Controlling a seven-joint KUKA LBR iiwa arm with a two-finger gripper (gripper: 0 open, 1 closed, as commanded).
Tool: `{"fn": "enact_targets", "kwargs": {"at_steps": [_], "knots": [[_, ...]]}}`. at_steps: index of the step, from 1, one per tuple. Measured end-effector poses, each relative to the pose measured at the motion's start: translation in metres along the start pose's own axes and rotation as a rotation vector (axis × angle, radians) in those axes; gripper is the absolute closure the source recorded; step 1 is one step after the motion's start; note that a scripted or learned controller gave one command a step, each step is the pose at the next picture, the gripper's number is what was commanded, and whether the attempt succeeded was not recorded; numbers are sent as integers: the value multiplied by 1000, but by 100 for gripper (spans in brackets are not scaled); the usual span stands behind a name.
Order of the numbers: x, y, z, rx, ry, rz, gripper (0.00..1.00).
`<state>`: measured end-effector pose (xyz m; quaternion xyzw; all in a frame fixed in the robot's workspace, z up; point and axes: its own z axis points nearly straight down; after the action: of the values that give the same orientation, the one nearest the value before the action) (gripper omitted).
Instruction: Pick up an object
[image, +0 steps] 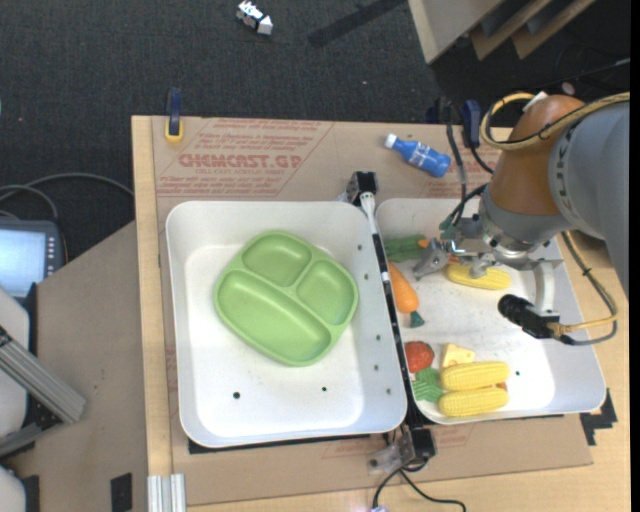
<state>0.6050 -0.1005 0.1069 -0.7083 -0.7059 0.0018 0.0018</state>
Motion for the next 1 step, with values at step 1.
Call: {"fn": "enact_targets", "kwargs": {"at_steps": [1], "knots": [[-9,63,21,1,0,-7,0]]}}
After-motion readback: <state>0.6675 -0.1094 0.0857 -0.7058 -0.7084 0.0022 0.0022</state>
